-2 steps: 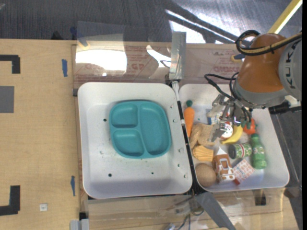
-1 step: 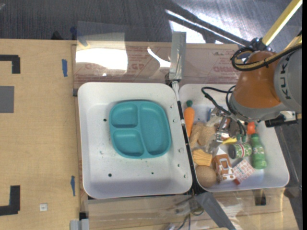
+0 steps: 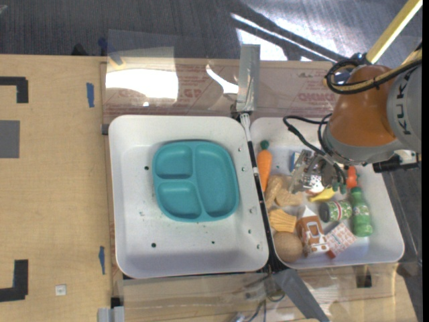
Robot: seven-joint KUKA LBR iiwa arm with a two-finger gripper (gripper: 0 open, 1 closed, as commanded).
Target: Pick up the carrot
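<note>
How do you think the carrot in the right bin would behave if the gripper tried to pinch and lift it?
The carrot looks like a smooth, tapered toy, so it is probably stiff and light. Its round, narrowing body may slip or roll from the fingers. It lies along the right bin's left wall, which could crowd the gripper on that side.

glossy white bins, matt teal plastic tray

Robotics lab bench, not a home: plywood bench top w/ black tape marks at 9 o'clock, two white bins at centre, taped cardboard backing at 12, grey/orange industrial arm at 3.
</note>
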